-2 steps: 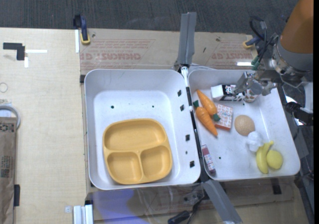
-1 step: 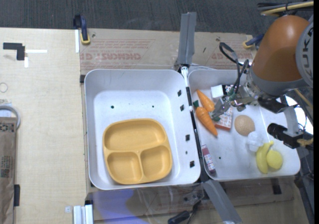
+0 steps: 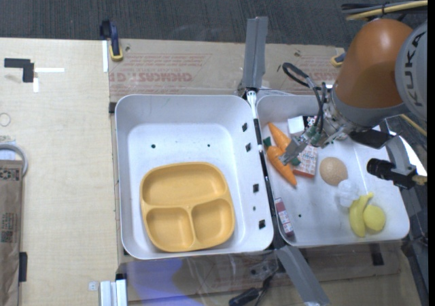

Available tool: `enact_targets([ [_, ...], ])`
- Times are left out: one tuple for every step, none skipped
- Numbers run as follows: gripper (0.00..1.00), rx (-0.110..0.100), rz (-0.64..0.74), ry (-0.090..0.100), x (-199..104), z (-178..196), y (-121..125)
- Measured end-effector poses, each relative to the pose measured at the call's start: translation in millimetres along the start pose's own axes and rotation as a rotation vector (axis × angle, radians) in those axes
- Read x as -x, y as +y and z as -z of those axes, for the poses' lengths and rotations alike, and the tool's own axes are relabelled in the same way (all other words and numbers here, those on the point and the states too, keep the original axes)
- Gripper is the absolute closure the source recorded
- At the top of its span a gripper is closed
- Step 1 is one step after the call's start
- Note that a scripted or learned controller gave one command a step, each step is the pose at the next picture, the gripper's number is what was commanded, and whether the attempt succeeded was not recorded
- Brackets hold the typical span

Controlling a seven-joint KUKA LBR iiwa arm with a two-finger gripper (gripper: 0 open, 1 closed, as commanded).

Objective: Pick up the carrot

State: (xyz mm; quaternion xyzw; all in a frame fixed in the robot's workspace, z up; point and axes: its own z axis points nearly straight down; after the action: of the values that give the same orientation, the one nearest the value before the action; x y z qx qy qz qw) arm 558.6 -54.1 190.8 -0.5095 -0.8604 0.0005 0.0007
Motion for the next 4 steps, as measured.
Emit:
enact_targets([
  [0.0,0.001,0.149,-0.001,-21,0,64],
  [0.0,0.0,0.327,0.0,-71,0,19],
  [0.0,0.003,1.017,-0.002,-62,1,-30],
  [0.0,0.004,1.496,-0.003,-42,5,1],
])
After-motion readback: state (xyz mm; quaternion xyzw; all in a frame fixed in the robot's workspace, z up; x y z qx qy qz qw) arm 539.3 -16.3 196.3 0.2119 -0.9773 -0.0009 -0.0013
